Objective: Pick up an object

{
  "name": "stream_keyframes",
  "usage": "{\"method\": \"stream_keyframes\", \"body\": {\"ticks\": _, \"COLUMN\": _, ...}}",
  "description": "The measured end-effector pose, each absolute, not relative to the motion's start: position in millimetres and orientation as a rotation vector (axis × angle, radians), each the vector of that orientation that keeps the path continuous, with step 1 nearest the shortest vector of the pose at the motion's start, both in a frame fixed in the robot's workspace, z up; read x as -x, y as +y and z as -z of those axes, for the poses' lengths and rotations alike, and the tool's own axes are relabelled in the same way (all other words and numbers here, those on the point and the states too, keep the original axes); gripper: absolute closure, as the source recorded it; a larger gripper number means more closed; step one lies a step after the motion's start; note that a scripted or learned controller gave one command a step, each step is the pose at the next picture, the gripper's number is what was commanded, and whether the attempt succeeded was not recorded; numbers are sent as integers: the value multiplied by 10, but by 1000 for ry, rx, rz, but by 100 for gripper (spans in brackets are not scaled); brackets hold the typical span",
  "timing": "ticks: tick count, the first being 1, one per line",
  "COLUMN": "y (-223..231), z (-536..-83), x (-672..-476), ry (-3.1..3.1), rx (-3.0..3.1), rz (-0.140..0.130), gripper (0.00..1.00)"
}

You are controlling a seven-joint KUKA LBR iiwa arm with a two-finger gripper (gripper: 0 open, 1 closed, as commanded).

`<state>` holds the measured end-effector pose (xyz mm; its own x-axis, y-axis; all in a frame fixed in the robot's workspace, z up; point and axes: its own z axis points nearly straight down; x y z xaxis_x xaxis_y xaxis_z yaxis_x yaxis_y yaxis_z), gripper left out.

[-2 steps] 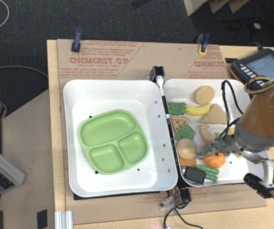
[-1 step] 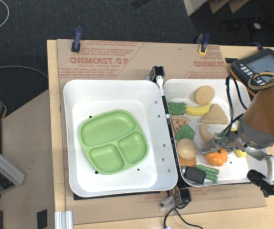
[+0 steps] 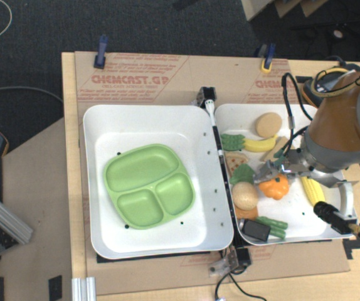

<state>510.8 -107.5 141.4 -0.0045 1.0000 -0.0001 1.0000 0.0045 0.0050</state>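
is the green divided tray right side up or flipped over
Right side up: the green divided tray lies flat in the left bin, its three hollow compartments facing up.

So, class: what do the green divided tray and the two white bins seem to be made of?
Green divided tray: probably moulded plastic, matte, with an even colour and rounded compartments. Left white bin and right white bin: probably thin plastic, smooth and slightly glossy, with curved rims.

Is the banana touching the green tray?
Apart. The camera view shows the banana in the right bin, the green tray in the left bin.
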Motion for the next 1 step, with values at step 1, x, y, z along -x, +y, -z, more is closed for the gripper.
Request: {"method": "stream_keyframes", "body": {"ticks": 1, "y": -1160, "z": -1128, "x": -5369, "ry": 2221, "rx": -2217, "rz": -2, "gripper": 100}}
